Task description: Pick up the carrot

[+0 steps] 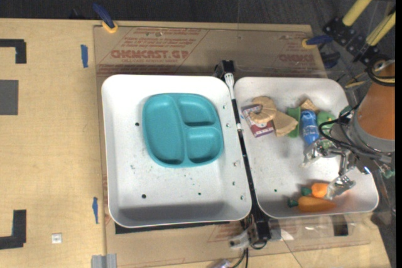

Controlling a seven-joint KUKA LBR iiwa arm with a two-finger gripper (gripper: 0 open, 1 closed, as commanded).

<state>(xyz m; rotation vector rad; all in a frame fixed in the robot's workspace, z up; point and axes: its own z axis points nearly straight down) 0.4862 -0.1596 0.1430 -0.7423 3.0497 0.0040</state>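
Note:
The carrot [316, 199], orange with a dark green stub at its left end, lies along the front wall of the right bin [276, 188], near the front right corner. My gripper [328, 167] hangs just above and behind it, reaching in from the right under the orange-banded wrist [380, 113]. The fingers are open. One metal fingertip [342, 183] is next to the carrot's right end and the other is further back near the blue bottle. Nothing is between them.
At the back of the right bin lie a blue bottle [308, 125], a green item [295, 113], tan bread-like pieces [269, 108] and a maroon packet [261, 127]. The left bin [125, 185] holds a teal divided plate [183, 128]. Black cables [336, 128] loop near the wrist.

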